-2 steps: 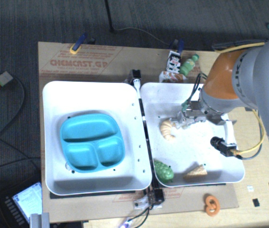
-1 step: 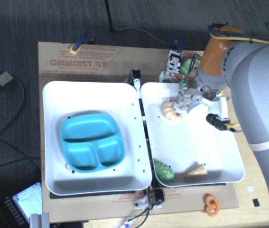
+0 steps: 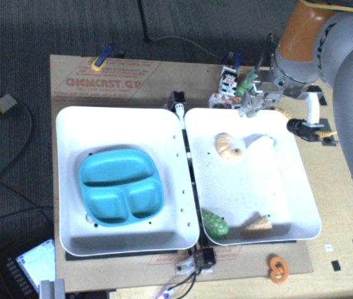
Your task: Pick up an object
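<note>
Bench: we see 2 white bins side by side on a brown board.
Left bin [image 3: 70, 167]: it holds 1 blue tray [image 3: 121, 185] with 3 sections. The tray's long side runs from the far left toward the near right.
Right bin [image 3: 288, 185]: we count 3 small things inside.
Pale shell-shaped thing [image 3: 227, 146]: it lies near the far wall of the right bin. It looks round, so we cannot tell which way it points.
Green lumpy thing [image 3: 215, 224]: it sits in the near left corner of the right bin, touching the wall.
Tan wedge [image 3: 257, 224]: it lies by the near wall, with its long side running left to right and its thin tip to the right.
Gripper [image 3: 251, 101]: it hangs over the far edge of the right bin, apart from the 3 things.
Fingers: we cannot tell if they are apart or together.
Orange ring [image 3: 278, 268]: it lies on the bench, outside the bins.
</note>
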Controlling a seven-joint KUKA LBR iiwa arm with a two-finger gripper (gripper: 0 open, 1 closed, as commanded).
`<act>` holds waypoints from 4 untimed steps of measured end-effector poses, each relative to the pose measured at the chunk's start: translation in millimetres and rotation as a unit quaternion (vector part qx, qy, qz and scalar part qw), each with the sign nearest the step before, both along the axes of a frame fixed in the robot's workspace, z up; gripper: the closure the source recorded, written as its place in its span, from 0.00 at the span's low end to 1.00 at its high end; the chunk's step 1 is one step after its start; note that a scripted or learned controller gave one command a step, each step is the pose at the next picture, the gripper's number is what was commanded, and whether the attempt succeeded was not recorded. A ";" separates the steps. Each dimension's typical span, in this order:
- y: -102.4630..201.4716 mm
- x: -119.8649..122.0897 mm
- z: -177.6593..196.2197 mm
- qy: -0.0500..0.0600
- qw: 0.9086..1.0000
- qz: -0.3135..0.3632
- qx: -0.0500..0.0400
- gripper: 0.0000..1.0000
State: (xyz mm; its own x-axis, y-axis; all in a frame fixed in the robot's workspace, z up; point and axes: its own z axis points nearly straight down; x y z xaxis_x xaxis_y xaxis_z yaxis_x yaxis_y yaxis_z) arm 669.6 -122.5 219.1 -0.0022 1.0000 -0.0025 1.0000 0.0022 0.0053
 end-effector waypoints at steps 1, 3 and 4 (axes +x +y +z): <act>55.4 -136.5 33.9 0.003 1.000 -0.001 0.001 1.00; 215.0 -186.5 6.7 0.004 1.000 0.000 0.001 1.00; 161.4 -119.2 40.9 0.002 1.000 -0.001 0.000 1.00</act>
